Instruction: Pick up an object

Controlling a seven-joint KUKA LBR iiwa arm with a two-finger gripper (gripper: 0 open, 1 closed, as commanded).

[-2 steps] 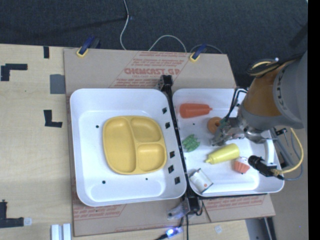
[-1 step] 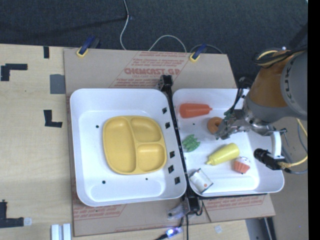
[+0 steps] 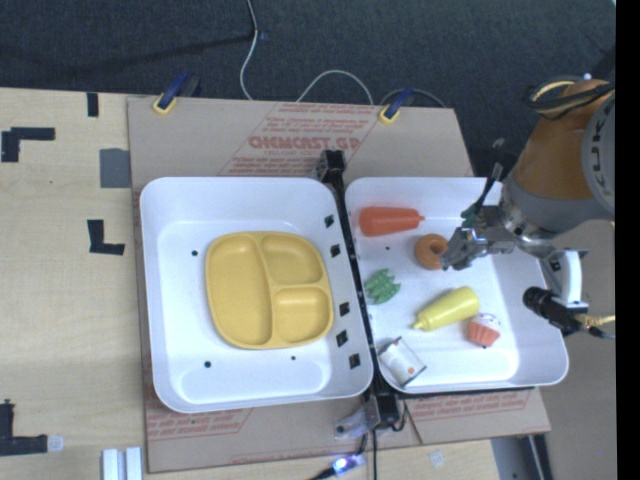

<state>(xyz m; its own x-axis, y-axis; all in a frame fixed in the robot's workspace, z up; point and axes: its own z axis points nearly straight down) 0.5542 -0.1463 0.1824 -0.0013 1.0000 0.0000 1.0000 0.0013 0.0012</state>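
Wooden bench [image 3: 60,318] bears cardboard sheet [image 3: 300,138], seemingly under two white bins [image 3: 165,203].

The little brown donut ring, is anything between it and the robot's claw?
Nothing visible. The small brown donut-shaped ring lies in the right white bin, and the gripper sits right beside it, with no object between them.

Left bin [image 3: 160,268]: plate [image 3: 268,289] at centre. Right bin [image 3: 545,363]: carrot [image 3: 388,220] at rear, donut [image 3: 431,251] right of it, leaf [image 3: 381,287] left-centre, bottle [image 3: 447,309] centre, cupcake [image 3: 482,331] right of bottle, can [image 3: 402,362] front-left.
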